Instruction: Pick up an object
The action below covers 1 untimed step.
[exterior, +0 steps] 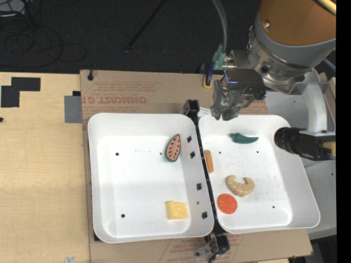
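We count two white bins on bench: left bin (104, 201), right bin (296, 201). Left bin carries two things: watermelon slice (174, 147), yellow cheese wedge (177, 210). Right bin carries four: green pepper (243, 138), orange stick (209, 161) along dividing wall, croissant (241, 185), red-orange disc (227, 204) just beside it. Hand (226, 113) hangs over right bin's far-left corner, apart from all things; we cannot tell its state. Black clips (192, 107) line the divide.
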Tool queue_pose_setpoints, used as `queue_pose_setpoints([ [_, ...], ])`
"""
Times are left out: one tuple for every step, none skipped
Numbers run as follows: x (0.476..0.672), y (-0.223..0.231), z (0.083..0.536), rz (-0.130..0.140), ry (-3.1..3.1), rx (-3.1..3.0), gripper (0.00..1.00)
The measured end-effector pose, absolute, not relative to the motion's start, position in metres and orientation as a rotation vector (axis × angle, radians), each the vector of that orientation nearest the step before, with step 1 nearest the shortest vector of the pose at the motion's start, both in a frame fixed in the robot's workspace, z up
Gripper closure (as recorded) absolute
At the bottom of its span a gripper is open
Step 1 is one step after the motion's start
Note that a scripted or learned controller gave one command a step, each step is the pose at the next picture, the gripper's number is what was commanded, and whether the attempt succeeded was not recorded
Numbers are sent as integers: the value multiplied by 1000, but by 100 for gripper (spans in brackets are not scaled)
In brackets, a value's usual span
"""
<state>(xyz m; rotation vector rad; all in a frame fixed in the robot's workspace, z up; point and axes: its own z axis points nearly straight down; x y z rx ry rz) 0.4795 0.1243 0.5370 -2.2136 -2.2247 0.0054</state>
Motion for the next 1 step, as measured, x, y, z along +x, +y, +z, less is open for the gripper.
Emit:
queue_pose_setpoints([
  [476,50,538,7,-2212,-2229,100],
])
